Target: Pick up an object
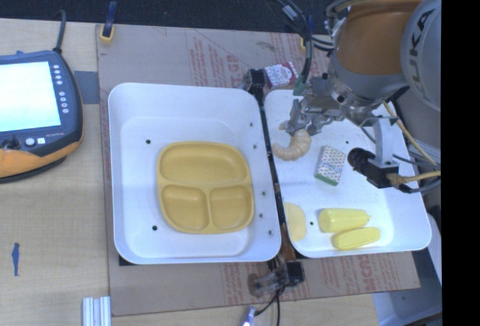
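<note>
Two white bins sit side by side before us. The arm (pixel 390 25) reaches in from the right over the right bin (pixel 409 242), its gripper (pixel 304 121) pointing down at the bin's upper left part. We cannot tell how the tool is set. Just beneath it we see a croissant (pixel 292 146), curved, its long axis running from lower left to upper right, close to the bin's left wall. Nearby lie a small patterned box (pixel 330 165) and two corn cobs (pixel 349 228) lengthwise along the near rim. In the left bin (pixel 135 167) a yellow divided plate (pixel 204 186) leaves bare floor around it.
</note>
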Available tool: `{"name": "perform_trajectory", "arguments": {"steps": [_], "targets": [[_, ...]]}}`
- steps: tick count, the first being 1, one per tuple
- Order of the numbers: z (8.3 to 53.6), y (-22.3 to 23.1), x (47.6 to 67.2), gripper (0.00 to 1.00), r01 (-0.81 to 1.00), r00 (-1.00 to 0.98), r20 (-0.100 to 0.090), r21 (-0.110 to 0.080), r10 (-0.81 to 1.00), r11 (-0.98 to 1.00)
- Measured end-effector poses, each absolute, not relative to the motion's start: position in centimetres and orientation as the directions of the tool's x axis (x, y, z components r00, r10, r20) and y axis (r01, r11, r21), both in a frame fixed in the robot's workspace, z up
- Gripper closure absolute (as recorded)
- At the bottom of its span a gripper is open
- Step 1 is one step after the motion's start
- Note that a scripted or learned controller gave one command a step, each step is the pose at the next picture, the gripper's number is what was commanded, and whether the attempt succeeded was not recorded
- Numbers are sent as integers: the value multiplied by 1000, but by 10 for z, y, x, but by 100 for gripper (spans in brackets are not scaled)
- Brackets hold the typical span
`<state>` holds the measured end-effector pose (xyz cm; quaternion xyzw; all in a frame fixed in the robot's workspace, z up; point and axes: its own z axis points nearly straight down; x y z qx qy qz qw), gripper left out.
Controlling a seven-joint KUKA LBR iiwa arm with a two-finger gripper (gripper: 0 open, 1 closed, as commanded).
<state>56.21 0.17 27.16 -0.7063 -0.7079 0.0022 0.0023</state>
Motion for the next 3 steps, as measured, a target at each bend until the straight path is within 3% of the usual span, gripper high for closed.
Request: {"name": "perform_trajectory", "arguments": {"steps": [1, 2, 3], "targets": [[294, 50, 562, 100, 1000, -5, 0, -3, 1000, 5], [256, 3, 542, 100, 1000, -4, -3, -4, 1000, 4], [240, 63, 555, 100, 1000, -8, -3, -3, 1000, 8]]}}
